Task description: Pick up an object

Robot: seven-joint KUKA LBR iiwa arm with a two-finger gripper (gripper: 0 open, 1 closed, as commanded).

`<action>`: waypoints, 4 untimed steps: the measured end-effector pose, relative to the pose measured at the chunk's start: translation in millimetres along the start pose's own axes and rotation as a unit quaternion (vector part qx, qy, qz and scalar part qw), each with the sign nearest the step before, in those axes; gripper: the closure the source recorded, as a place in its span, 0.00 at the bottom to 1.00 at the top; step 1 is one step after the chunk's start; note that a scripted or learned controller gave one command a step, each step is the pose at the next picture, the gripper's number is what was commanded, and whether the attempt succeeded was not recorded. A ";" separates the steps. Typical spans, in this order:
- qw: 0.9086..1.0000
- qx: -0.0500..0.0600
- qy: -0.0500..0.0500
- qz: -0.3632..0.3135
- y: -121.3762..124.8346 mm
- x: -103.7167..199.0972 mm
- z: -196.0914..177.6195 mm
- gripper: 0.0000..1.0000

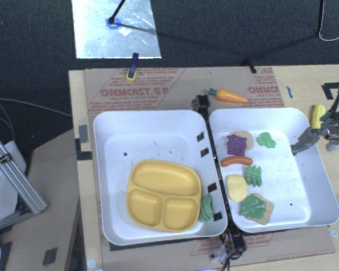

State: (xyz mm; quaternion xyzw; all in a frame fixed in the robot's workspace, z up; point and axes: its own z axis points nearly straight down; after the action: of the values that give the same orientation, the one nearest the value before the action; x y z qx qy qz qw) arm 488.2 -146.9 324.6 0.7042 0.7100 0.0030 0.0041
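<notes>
The gripper (299, 147) hung over the right bin's (319, 200) edge, its state impossible to tell, well apart from the sausage (237, 160).

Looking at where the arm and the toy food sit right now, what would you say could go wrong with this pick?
The toys in the right bin lie close together: the sausage sits between the purple piece and the green floret, so a grasp may catch two or knock one away. The gripper is at the bin's right side, apart from the cluster, so it might close on nothing. The carrot lies outside on the cardboard, perhaps hard to reach.
</notes>
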 end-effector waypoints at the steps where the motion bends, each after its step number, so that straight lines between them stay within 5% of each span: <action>1: 1.000 -0.005 0.000 -0.001 23.9 47.4 -134.1 0.00; 2: 1.000 0.011 0.002 0.000 25.1 110.4 79.2 0.00; 3: 1.000 0.005 0.000 0.006 -3.1 53.0 87.2 0.00; 4: 1.000 0.009 0.001 0.006 -6.3 13.7 232.3 0.00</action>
State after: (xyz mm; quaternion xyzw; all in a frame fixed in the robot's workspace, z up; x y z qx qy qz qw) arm 484.1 -133.7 92.2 0.7084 0.7058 -0.0027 -0.0030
